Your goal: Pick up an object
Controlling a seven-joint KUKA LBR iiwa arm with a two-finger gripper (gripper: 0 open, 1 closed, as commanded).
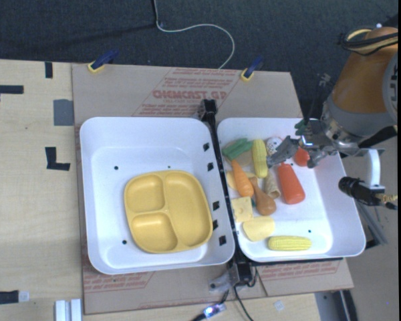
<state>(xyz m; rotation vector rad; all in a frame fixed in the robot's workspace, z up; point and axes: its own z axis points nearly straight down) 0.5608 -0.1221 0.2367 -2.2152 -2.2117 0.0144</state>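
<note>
The right bin (341, 236) holds several toy foods: a green pepper (235, 147), a yellow corn cob (259, 157), an orange carrot (240, 178), a red-orange pepper (291, 184), a brown drumstick (262, 199), a yellow cheese block (241, 208), a pale lemon wedge (258, 229) and a second corn cob (289, 243). My gripper (289, 150) hangs over the bin's upper middle, just above the red-orange pepper and right of the upright corn cob. Something small and red sits beside the fingers; whether it is held is unclear.
The left bin (97, 179) carries a yellow divided plate (167, 210). Both bins rest on a cardboard sheet (187, 92) fixed with clips. A white cable (207, 32) loops across the dark floor behind. The arm's orange band (364, 79) fills the right side.
</note>
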